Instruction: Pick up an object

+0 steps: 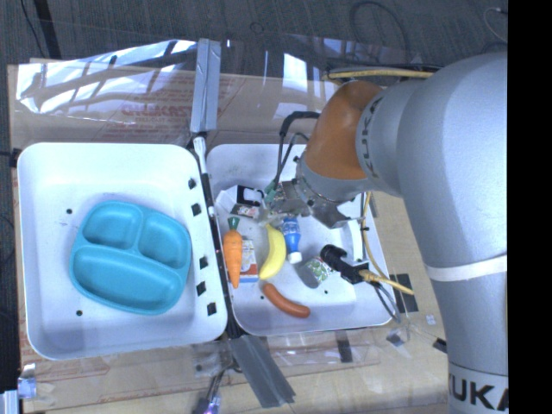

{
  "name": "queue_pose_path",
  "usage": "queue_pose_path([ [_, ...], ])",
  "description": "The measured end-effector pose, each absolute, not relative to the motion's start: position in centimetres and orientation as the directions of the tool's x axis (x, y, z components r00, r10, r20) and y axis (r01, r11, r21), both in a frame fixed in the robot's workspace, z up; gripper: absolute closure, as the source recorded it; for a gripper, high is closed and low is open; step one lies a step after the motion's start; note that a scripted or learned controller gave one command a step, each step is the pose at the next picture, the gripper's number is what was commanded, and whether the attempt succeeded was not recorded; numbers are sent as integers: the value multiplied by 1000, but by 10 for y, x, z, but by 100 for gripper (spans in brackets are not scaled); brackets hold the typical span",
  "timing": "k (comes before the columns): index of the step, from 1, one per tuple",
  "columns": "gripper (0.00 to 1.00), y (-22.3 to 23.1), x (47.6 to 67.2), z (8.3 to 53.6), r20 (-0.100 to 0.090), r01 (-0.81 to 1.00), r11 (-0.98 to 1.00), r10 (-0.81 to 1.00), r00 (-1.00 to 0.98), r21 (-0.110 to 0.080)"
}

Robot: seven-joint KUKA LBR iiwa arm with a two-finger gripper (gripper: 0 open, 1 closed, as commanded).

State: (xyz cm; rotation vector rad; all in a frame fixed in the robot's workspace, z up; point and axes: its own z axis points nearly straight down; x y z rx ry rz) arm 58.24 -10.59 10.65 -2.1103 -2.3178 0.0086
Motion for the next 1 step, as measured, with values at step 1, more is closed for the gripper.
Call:
queue_pose_path([
  [1, 100, -89, 632, 192, -1, 999, -36, 999, 36, -3],
])
